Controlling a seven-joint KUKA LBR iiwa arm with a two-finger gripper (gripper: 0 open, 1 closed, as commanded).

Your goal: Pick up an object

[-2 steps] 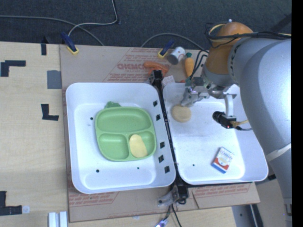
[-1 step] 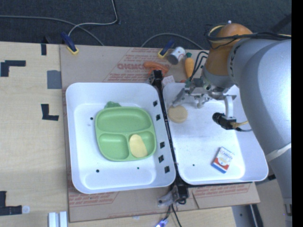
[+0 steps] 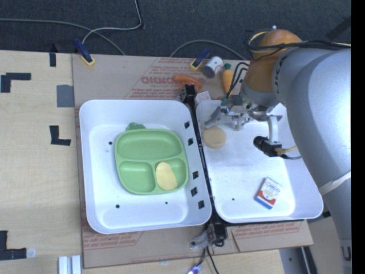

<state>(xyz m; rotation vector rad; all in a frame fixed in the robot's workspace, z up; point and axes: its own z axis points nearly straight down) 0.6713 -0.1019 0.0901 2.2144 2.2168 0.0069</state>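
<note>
The gripper (image 3: pixel 231 114) is hanging over the far left corner of the right bin (image 3: pixel 296 207), and whether it is open or closed I cannot tell from this slanted view, because the metal parts are blurring together under the wrist. Nothing is showing held in it. The nearest thing to it is the tan disc (image 3: pixel 215 137), which is lying flat on the bin floor just beside the gripper, toward the near side and slightly left, close against the divider between the bins. Being round, the disc is offering no long axis, so the approach is likely turning only on shifting a little nearward and leftward and then dropping. The small card (image 3: pixel 267 192), white with red and blue, is lying well apart, toward the near right part of the same bin, tilted at a diagonal. In the left bin (image 3: pixel 94 153) a green tray (image 3: pixel 149 147) is sitting with a yellow piece (image 3: pixel 166 176) in its near right compartment, farther from the gripper than the disc. The disc is looking like the likeliest target.
</note>
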